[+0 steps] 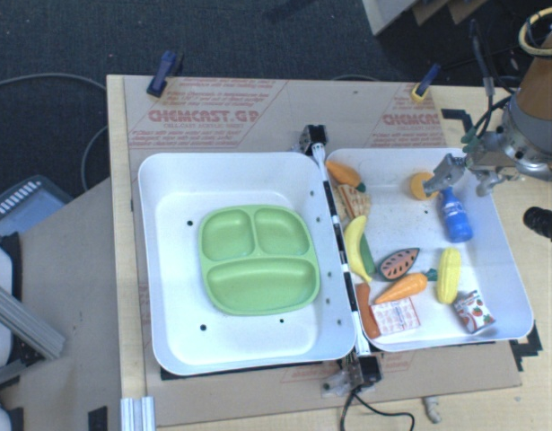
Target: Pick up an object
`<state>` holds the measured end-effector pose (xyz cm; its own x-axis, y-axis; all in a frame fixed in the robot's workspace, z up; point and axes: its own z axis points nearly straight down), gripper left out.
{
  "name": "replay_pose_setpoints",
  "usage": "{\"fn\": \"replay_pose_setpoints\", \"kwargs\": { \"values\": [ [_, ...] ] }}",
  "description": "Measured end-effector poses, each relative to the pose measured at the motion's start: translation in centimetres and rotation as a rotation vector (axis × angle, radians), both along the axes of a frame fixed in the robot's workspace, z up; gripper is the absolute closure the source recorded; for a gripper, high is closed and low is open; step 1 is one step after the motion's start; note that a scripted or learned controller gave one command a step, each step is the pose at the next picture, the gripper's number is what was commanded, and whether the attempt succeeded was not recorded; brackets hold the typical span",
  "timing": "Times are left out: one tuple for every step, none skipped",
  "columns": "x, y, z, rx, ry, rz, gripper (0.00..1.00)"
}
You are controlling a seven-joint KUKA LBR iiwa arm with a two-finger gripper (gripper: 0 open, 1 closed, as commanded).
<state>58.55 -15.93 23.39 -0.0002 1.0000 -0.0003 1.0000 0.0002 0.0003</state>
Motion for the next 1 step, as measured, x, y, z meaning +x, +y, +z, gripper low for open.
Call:
{"fn": "replay_pose_setpoints", "kwargs": {
  "values": [
    [6.16, -3.66, -6.37, -0.001, 0.0, 0.0, 0.0]
  ]
}}
